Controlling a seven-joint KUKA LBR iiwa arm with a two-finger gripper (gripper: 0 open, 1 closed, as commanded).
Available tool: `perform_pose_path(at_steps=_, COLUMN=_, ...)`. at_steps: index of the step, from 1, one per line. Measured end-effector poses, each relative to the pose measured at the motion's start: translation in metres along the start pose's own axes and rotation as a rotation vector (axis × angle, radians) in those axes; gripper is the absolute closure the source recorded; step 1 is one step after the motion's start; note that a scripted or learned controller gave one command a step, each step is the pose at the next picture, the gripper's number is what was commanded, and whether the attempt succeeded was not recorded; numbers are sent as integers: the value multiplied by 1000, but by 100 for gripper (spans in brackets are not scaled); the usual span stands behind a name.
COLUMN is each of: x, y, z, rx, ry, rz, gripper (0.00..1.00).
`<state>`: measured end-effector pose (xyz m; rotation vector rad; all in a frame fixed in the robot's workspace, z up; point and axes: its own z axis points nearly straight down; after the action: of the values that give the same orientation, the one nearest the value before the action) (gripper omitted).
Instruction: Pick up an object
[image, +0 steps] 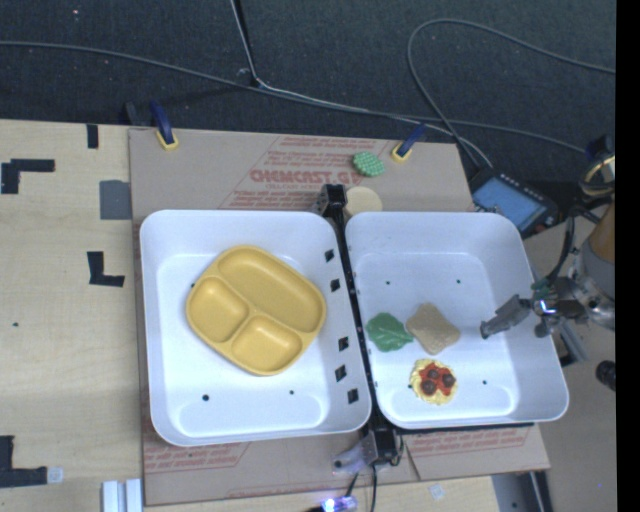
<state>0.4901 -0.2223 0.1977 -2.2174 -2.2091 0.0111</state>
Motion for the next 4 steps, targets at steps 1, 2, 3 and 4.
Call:
perform_pose_path(at_steps=1, x=0, y=3, z=-6, rx=-12, ry=-4, rz=-4, gripper=0)
perform_pose_path(at_steps=2, x=8, y=1, z=55, rx=-7, ry=-1, rz=-5, gripper=0)
perform_pose_path(at_steps=3, x=9, y=1, z=109, rx=-10, ry=-3, rz=-5, gripper=0)
perform_pose_path(at_steps=4, x=9, y=2, z=96, rx=-12, ry=-3, rz=-6, gripper=100)
